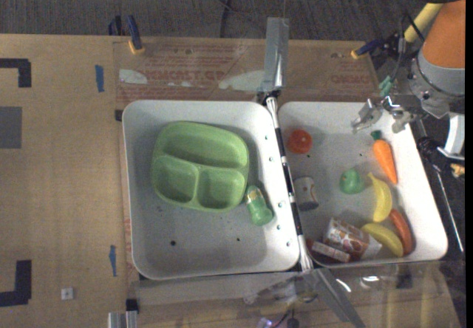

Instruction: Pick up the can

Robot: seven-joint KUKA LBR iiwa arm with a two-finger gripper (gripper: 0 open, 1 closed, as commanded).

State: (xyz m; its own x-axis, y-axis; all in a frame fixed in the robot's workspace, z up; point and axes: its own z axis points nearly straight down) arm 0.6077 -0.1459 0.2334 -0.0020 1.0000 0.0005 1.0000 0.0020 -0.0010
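Empty and spread, our pincer [382,113] hangs over the right bin's [436,241] two o'clock corner; nothing is lifted yet. We see the can [304,193] lying by the divider at nine o'clock, a tomato [299,141] above it, a carrot [384,159] near the pincer.

I see the can [304,193] in the right bin [332,131], a small grey-brown cylinder. It seems to lie tipped on its side, close against the bin's left wall, below the red tomato [299,141] and left of the green pepper [352,182].
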